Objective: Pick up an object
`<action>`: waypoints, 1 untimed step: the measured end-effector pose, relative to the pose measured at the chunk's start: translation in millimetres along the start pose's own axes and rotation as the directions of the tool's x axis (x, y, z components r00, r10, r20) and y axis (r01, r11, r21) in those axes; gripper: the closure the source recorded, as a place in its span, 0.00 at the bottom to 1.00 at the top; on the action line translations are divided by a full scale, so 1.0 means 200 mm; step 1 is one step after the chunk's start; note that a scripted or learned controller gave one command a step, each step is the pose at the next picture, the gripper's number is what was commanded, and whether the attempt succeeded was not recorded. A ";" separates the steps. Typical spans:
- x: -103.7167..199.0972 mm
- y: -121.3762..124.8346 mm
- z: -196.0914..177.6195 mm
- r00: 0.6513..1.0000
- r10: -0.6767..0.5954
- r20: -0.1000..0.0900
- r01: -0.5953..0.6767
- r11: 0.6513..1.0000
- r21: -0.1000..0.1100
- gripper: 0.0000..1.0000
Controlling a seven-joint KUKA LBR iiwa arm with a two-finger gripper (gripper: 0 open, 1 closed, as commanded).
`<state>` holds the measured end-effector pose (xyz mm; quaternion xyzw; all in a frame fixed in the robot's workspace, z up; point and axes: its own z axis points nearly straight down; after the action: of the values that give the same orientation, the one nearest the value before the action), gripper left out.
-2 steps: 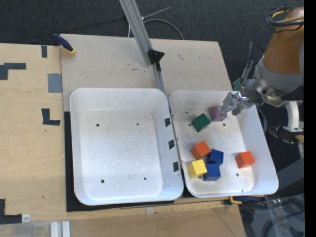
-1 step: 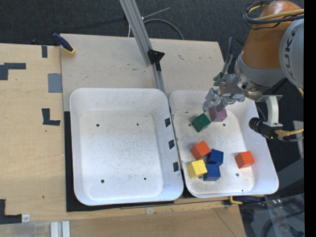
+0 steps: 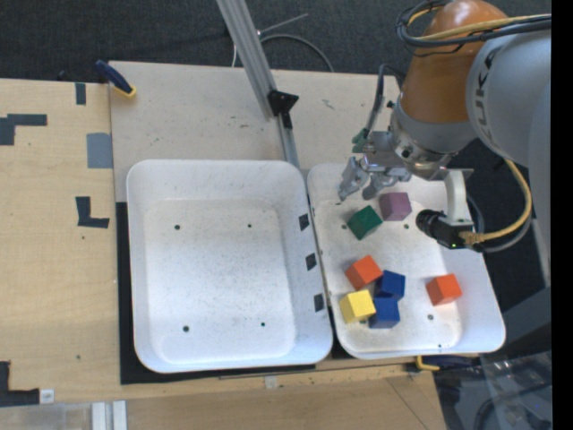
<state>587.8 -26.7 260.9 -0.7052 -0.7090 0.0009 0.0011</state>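
Green block (image 3: 363, 222) and purple block (image 3: 395, 206) sit at the far end of the right bin (image 3: 474, 330), just below the gripper (image 3: 361, 184), whose fingers look spread and empty, seemingly poised to descend.

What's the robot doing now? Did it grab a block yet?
Gripper hovering over right bin, nothing between its fingers. Green block closest, purple block beside it. Nothing blocking.

Counter (image 3: 54, 240): pale wood-grain top with grey tape marks. Directly on it: a black mat (image 3: 122, 330) bearing two shallow white bins side by side, left bin (image 3: 143, 267) and right bin (image 3: 474, 321); blue-and-yellow clamp (image 3: 115, 77) near the far left corner.
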 end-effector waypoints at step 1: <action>0.22 0.09 0.01 1.000 -0.001 0.000 0.001 1.000 -0.002 1.00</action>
<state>605.7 18.2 259.1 -0.7050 -0.7092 0.0000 0.0003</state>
